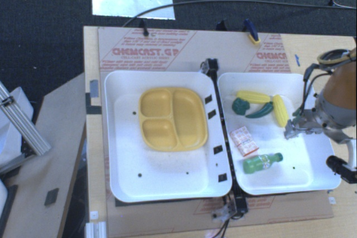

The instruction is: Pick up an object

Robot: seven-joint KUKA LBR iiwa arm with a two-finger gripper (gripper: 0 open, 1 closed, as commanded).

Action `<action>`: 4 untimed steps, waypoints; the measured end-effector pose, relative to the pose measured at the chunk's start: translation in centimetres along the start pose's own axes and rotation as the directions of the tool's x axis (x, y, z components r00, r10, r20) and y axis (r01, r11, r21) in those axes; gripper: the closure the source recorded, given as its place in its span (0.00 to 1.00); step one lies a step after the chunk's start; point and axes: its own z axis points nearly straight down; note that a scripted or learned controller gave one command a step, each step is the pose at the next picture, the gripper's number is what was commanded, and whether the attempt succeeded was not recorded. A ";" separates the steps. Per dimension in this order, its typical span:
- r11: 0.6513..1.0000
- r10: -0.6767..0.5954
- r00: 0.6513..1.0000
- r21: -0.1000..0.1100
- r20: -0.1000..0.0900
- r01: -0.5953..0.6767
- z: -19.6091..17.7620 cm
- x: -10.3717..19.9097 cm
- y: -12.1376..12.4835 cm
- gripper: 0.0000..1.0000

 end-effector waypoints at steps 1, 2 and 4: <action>1.000 -0.005 1.000 -0.001 0.000 0.005 -5.6 0.9 0.6 1.00; 1.000 -0.005 1.000 -0.002 0.000 0.005 -11.3 1.9 0.6 1.00; 1.000 -0.010 1.000 0.004 -0.003 0.010 -11.7 12.7 0.6 1.00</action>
